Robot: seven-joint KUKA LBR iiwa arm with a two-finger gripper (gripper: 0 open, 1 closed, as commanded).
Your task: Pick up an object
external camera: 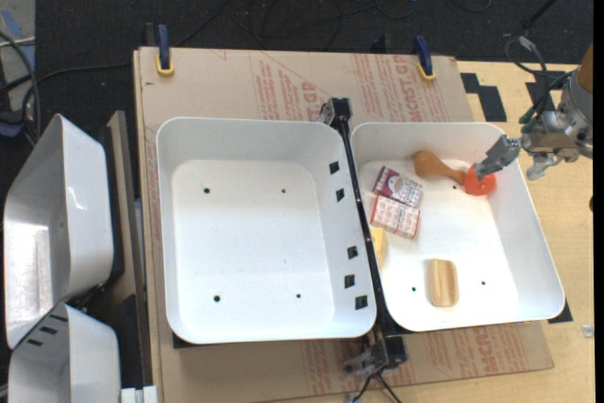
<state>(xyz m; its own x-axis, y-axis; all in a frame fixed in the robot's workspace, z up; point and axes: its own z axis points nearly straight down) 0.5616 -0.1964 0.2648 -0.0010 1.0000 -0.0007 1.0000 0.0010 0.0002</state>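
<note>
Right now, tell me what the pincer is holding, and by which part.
Cannot be told: the pincer sits at the red end of the wooden-handled tool, but no grip shows.

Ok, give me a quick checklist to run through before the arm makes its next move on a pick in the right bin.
1. Gripper over the right bin: ok, at its upper right edge.
2. Nothing held yet: cannot tell, the fingers are too small to read.
3. Nearest target: ok, the wooden-handled tool with the red end lies just beside the gripper.
4. Other picks free: ok, the wooden block lies alone; the patterned packets lie touching each other.
5. Yellow item graspable: not ok, tucked against the bin's left wall.
</note>
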